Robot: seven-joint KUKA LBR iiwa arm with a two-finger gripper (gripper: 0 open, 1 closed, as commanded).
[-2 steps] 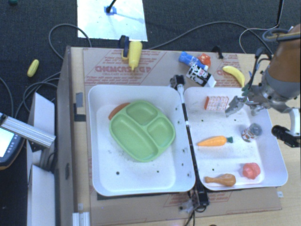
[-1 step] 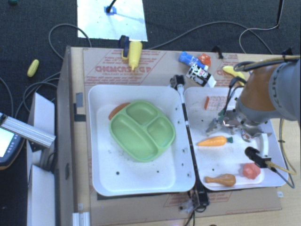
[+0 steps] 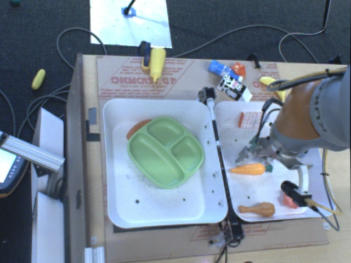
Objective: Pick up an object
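White bins (image 3: 164,106): 2; carrot (image 3: 248,170): 1

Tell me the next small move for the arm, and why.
Probably ease the claw straight down onto the toy carrot. It hangs just above the carrot's upper edge in the right bin, with nothing visibly gripped, and the drumstick lies farther off.

Just below the claw (image 3: 253,153) lies an orange carrot (image 3: 248,170) with a green tip. Further below it sits a tan drumstick (image 3: 258,209). Well to the claw's left, a pale green divided plate (image 3: 165,152) covers something orange in the white bin (image 3: 118,147).
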